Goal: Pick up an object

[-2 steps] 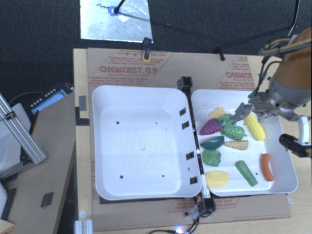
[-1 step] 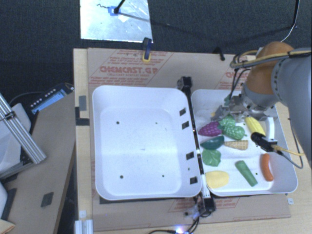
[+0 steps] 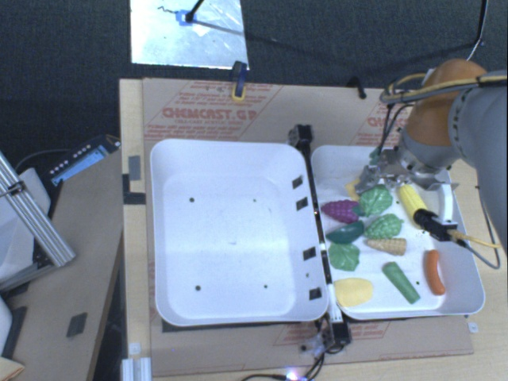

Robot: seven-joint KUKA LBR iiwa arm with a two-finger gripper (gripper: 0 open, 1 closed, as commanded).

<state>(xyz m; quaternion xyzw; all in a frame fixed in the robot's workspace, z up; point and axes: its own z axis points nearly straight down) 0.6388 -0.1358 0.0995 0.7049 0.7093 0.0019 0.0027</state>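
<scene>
We have the end effector (image 3: 371, 175) low in the far corner of the right bin (image 3: 468, 292), with the grey arm (image 3: 476, 125) reaching in from the right above it. Whether it is open or closed, we cannot tell; the wrist hides its tip, and we see nothing held.

No one object is named, so any piece of toy produce here will do. Just under and beside the end effector lies a leafy green piece (image 3: 376, 201), the likeliest target by our judgement. A yellow corn cob (image 3: 411, 200) sits just to its right, a purple grape bunch (image 3: 341, 210) to its near left. Nearer the camera from the end effector come a dark green piece (image 3: 344, 232), another leafy one (image 3: 384, 227), a small corn cone (image 3: 386, 246), a lettuce leaf (image 3: 344, 255), a green cucumber (image 3: 401, 282), an orange carrot (image 3: 434, 271) and a yellow lemon (image 3: 354, 292).

The pieces crowd together beside the divider, so a descent may nudge neighbours. The left bin (image 3: 171, 236) sits well left on the counter (image 3: 131, 236), presumably for drops.
</scene>
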